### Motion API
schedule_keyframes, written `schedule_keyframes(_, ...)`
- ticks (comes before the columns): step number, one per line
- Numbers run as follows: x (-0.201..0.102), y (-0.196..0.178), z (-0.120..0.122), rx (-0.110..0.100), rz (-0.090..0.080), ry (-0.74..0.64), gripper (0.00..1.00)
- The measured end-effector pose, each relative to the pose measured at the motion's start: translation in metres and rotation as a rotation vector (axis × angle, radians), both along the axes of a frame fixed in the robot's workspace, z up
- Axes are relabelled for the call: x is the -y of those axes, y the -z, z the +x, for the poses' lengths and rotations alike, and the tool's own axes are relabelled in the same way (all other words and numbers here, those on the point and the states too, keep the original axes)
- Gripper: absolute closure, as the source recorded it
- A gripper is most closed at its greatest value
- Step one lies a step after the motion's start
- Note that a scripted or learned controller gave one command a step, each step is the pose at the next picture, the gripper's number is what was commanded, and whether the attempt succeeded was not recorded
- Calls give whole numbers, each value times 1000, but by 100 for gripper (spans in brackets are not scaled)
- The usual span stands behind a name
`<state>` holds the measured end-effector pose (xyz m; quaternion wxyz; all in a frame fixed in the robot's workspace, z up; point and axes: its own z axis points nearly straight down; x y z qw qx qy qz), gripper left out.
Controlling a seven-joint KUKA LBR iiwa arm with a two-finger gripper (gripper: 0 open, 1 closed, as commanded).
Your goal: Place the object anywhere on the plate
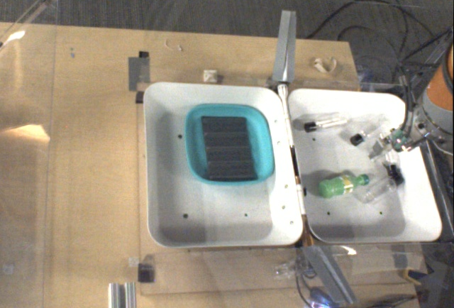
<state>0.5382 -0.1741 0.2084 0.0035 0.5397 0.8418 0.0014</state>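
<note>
A teal plate (264, 147) with a dark ribbed middle lies in the back half of the left bin (163, 179). In the right bin (418, 225), a green bottle (340, 185) lies on its side near the centre. Behind it rests a clear tube with a black cap (324, 123), and a small black piece (357, 137) sits to its right. My gripper (386, 152) hangs low over the right bin's right side, to the right of and slightly behind the bottle and apart from it. I see nothing held in it.
The grey arm with its orange band (441, 90) enters at the right edge. A clear plastic item (374, 191) lies beside the bottle's neck. The ridge (292, 165) between the two bins runs between bottle and plate. Cables (369, 15) trail behind the right bin.
</note>
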Motion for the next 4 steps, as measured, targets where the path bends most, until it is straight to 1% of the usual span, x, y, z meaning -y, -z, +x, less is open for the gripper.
schedule_keyframes(1, 0, 0, 0, 0, 0, 0, 0)
schedule_keyframes(2, 4, -146, -40, 3, -1, 63, 0)
schedule_keyframes(3, -28, -92, -49, -1, 1, 215, 0)
schedule_keyframes(4, -39, -58, -49, -1, 2, 261, 0)
